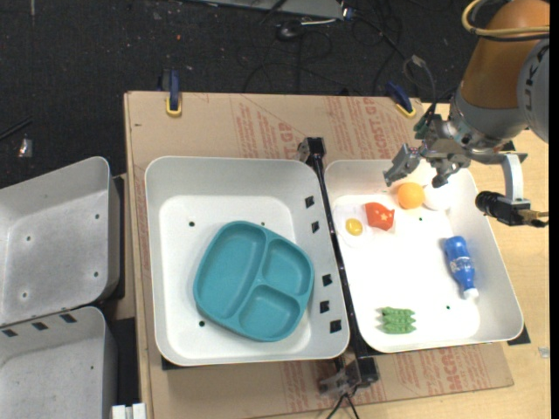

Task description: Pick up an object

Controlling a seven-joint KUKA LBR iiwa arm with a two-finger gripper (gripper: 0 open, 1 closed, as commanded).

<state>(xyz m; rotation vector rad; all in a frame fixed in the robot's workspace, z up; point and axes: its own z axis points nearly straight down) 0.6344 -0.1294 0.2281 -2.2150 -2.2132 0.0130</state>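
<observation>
Bins sit side by side: left bin (166, 234) carries a teal divided tray (253, 279), likely a drop-off target. Right bin (498, 269) holds the pickables. Gripper (421, 171) hovers at the bin's 12 o'clock, fingers spread, nothing between them, just above an orange ball (410, 196), the probable target: round, smooth, matte. Blue bottle (459, 265) at 3 o'clock, green pea pod (396, 320) at 6, red piece (379, 216) and yellow bit (353, 227) toward 10.

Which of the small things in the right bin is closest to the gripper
The orange ball at the bin's far edge, right beside the gripper. The red piece, yellow piece, blue bottle and green pods lie farther off.
</observation>
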